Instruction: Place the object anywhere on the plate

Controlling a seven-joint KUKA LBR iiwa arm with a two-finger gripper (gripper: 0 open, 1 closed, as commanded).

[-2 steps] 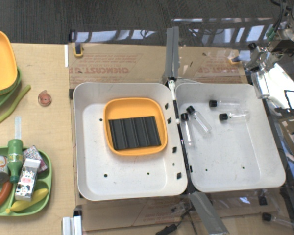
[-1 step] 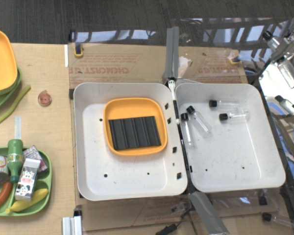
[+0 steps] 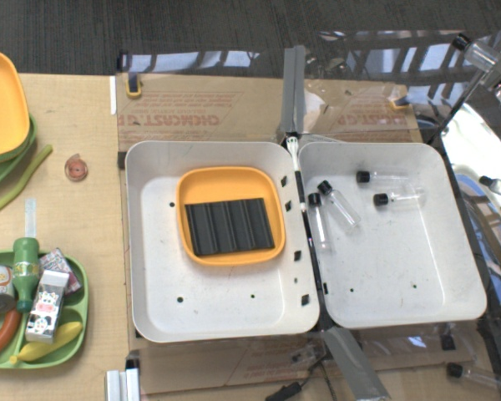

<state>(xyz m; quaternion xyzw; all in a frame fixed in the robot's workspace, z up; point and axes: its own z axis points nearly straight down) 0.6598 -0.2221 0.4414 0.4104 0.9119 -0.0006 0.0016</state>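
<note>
An orange plate (image 3: 186, 211) with rounded corners sits in the upper middle of the left white bin (image 3: 154, 282). A dark grey ribbed rectangular object (image 3: 231, 226) lies flat on the plate, inside its rim. The right white bin (image 3: 417, 282) holds several clear vials with black caps: one (image 3: 338, 205) slanted near the bin's left side, one (image 3: 398, 197) near the middle, and a slim one (image 3: 320, 222) along the left wall. A loose black cap (image 3: 363, 176) lies near the bin's far wall.
On the bench left of the bins stand a green plate of toy food (image 3: 33, 312), an orange dish stacked on a green one (image 3: 0, 115) and a small pink piece (image 3: 76, 168). Cardboard sheets (image 3: 200, 111) lie behind the bins. A metal frame (image 3: 451, 65) rises at the upper right.
</note>
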